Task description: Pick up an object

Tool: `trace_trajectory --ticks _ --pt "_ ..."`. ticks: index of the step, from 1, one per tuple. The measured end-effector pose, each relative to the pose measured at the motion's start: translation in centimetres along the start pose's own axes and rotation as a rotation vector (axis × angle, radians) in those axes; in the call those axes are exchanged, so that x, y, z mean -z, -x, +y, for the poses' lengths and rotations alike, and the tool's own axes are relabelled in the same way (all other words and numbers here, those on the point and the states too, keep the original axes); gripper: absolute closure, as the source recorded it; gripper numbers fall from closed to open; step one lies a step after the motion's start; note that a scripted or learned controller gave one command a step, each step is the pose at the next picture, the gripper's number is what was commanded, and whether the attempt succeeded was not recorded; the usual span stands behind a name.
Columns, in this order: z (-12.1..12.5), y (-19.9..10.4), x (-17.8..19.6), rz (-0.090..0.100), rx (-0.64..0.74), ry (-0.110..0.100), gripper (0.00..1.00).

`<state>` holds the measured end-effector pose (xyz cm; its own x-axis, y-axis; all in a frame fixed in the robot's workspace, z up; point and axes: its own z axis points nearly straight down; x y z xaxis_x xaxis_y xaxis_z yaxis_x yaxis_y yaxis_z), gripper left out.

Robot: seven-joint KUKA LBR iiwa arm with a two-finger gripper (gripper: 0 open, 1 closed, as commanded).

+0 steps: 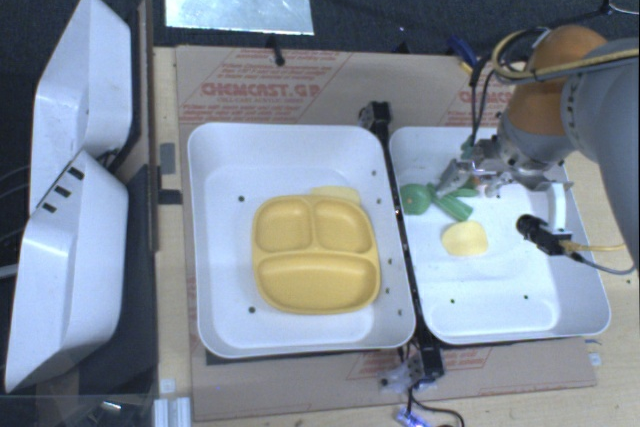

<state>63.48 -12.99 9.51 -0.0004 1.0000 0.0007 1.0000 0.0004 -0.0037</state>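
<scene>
Gripper point(462, 177) first: from my seat I see it low over the right bin point(520, 315), near that bin's upper left part, with the grey arm point(600, 105) and its orange band point(555, 80) coming in from the right edge. Whether it is open or closed I cannot tell, because the metal parts at its tip blur together at this angle. Just beside the tip, toward the left wall of the bin, lies a green object point(432, 201) with a rounded end at the left and a longer piece slanting down to the right; the tip looks very close to it, but I cannot say that they touch, and I see nothing held. Below and slightly right of the green object, apart from it, a pale yellow flat piece point(465, 238) rests on the bin floor. A black cable end point(535, 231) hangs from the wrist, to the right of the yellow piece. In the left bin point(220, 215) a yellow divided tray point(316, 253) with three compartments lies flat, and a small pale yellow thing point(338, 194) peeks out at its upper edge.
</scene>
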Motion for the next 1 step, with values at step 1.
trace_trajectory --ticks 1 --pt "0.17 0.06 1.39 -0.001 0.000 0.006 1.00"
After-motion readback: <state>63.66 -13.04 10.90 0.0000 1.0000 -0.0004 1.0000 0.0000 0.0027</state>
